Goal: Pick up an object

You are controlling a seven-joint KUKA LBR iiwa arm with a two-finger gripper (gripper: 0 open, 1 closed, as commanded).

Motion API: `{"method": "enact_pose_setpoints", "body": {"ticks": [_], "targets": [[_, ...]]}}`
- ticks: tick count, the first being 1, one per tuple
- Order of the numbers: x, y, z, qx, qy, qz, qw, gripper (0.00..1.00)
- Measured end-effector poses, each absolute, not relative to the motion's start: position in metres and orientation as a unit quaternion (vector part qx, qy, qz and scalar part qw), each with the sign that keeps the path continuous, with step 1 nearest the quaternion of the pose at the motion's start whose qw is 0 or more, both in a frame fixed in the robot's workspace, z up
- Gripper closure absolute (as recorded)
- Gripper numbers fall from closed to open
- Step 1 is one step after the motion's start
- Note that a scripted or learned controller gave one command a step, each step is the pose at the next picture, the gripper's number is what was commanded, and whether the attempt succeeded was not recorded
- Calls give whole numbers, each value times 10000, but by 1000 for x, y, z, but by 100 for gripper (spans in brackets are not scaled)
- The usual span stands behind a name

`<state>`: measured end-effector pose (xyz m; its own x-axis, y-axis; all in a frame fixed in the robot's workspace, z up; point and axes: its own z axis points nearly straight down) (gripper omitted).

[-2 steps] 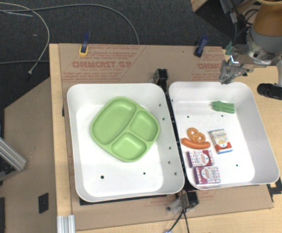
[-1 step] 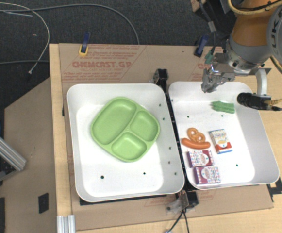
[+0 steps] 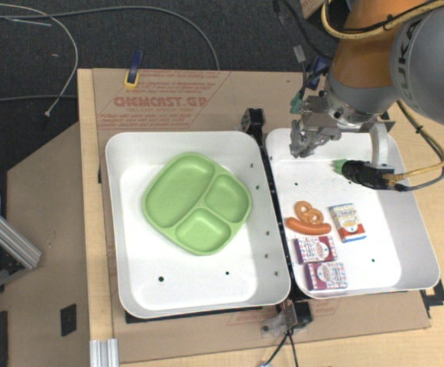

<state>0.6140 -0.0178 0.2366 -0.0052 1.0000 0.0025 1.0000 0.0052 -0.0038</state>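
Claw (image 3: 306, 145) hangs over the far left corner of the right shallow white plastic bin (image 3: 393, 239), low above bare floor. Can't tell how wide it is from this angle. Nothing visibly held.

All the small candidates are in that bin, nearer the camera than the claw:
- small brown toy pretzel (image 3: 306, 209), closest to the claw but apart from it
- orange toy sausage (image 3: 308, 225), touching or just beside the pretzel on its near side
- small red-white-blue carton (image 3: 347, 222), just to the right of those
- two flat purple packets (image 3: 314, 248) (image 3: 325, 275), stacked along the left wall, near edge

My read on handling: all light. The sausage looks best, being rounded, probably stiff plastic, so pinch across its short axis mid-length. It may be slick and could roll. The pretzel is thin with holes, easy to miss. The packets lie flat, with no edge to get under. The carton is stiff, so grip its narrow sides.

The left white bin (image 3: 130, 205) holds a light-green three-compartment plastic plate (image 3: 197, 202), too wide to grab except at the rim. Both bins sit on the cardboard-covered counter (image 3: 168, 98).
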Motion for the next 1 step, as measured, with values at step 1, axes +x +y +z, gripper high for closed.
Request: {"method": "enact_pose_setpoints", "body": {"ticks": [1], "targets": [[601,41,243,-7048,-7094,-2,19,100]]}}
